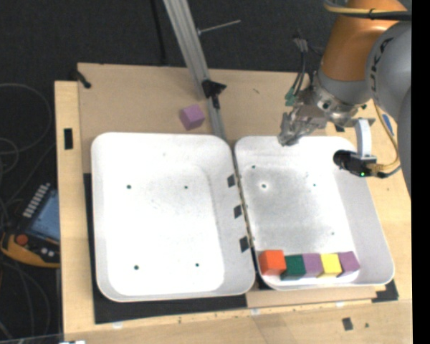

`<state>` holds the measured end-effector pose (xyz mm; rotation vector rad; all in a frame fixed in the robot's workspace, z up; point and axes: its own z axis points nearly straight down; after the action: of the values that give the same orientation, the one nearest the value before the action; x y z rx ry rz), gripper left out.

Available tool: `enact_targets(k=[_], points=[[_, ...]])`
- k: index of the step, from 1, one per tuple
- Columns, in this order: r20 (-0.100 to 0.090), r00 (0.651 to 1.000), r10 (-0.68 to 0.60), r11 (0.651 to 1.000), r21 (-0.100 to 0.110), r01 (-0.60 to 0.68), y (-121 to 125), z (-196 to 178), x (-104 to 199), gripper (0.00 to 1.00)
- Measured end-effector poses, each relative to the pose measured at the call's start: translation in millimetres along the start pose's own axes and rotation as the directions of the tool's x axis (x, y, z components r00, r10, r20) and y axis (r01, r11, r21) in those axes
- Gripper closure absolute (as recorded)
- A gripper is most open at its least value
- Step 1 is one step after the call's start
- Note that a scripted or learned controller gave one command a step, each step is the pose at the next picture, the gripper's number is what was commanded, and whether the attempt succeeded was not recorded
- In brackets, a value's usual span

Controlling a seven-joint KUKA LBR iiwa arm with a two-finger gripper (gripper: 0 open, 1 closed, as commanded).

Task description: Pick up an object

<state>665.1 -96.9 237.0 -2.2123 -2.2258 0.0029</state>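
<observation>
Several small blocks line the near edge of the right bin (358,213): an orange block (274,261), a green block (294,266), a lilac block (313,264), a yellow block (332,264) and a purple block (348,261). My gripper (289,136) hangs over the far edge of the right bin, well away from that row, and nothing shows between its fingers. The grey arm with its orange band (355,38) comes in from the upper right.
The left bin (115,192) lies beside the right one. A lone purple cube (192,117) rests on the bench behind the left bin. A slanted metal pole (190,49) rises near the bins' far junction. Cables and a handheld pendant (36,228) lie off the bench's left side.
</observation>
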Motion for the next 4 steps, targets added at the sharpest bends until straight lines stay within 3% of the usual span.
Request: enact_targets(k=[1, 2, 4], points=[[0.002, 1.0, 0.004, 1.0, -0.008, -0.004, 1, -15, -4, 1.0], [-0.001, 1.0, -0.002, 1.0, 0.001, 0.002, 5, 44, 74, 1.0], [0.001, 1.0, 0.007, 1.0, -0.009, -0.007, 7, 18, 66, 1.0]])
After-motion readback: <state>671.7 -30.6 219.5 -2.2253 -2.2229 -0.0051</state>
